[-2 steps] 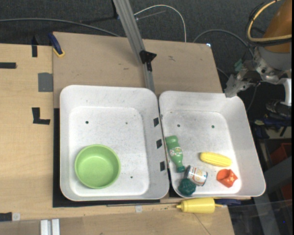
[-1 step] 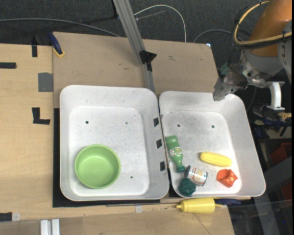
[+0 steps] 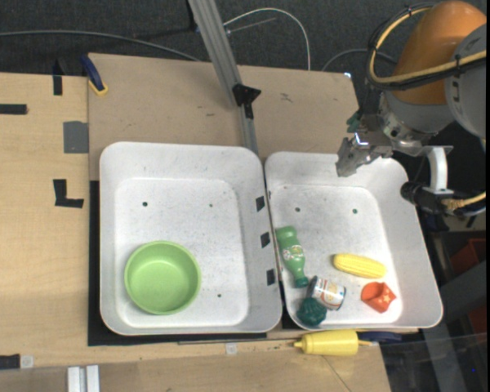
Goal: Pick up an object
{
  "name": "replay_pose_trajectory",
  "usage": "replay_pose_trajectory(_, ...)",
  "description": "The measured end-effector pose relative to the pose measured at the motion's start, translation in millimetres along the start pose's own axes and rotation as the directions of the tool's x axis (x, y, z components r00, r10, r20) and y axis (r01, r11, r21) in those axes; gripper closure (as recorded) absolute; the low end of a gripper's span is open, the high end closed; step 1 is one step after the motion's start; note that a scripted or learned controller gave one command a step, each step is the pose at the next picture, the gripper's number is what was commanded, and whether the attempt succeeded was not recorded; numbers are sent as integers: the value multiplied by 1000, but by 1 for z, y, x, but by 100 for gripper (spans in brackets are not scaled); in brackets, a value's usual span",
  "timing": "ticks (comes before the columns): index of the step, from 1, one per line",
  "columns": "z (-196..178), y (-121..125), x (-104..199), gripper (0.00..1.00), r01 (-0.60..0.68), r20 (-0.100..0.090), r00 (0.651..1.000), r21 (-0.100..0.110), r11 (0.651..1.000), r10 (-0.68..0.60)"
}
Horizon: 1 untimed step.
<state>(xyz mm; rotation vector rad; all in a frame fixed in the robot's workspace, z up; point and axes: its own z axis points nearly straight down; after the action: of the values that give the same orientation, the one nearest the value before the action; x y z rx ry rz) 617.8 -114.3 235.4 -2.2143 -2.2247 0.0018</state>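
Plainly, in the camera view the pincer (image 3: 349,158) hangs at the far rim of the right bin (image 3: 408,219), under the orange-banded wrist, and whether it is open or closed I cannot tell, since it is small and dark against the bin wall. Nothing is seen held in it. The candidates all lie well below it, toward the bin's near edge: a green bottle (image 3: 291,254) down and slightly left, a yellow corn cob (image 3: 359,265) almost straight down, a red block (image 3: 378,296) beyond that, and a small can (image 3: 328,292) touching a dark green lump (image 3: 312,312). The green bowl (image 3: 162,277) sits far left in the other bin (image 3: 180,170) (a separate reach). I judge this the approach stage; next the arm must travel toward one piece and descend over it.
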Motion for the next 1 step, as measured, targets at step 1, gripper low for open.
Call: replay_pose_trajectory(1, -8, -9, 55, 100, 2, -1, 1000, -1, 1000, -2)
